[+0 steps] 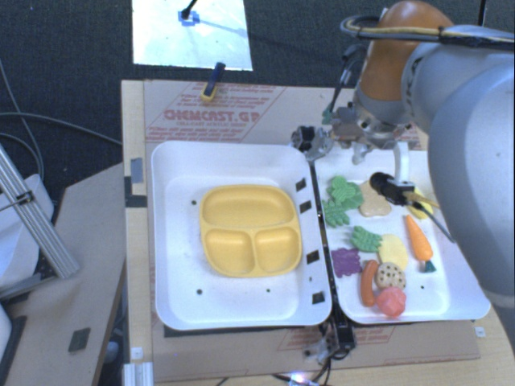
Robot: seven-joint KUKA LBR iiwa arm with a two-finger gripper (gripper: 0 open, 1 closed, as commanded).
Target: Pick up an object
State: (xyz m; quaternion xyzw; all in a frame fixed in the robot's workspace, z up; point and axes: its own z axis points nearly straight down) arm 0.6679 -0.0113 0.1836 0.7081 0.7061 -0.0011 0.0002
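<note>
2 bins (173,179), 1 tray (249,230), 10 foods (419,240) (roughly)

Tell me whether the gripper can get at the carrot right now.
Probably yes: the carrot lies uncovered in the right bin, nothing on top, and the gripper hangs above that bin's far end.
</note>
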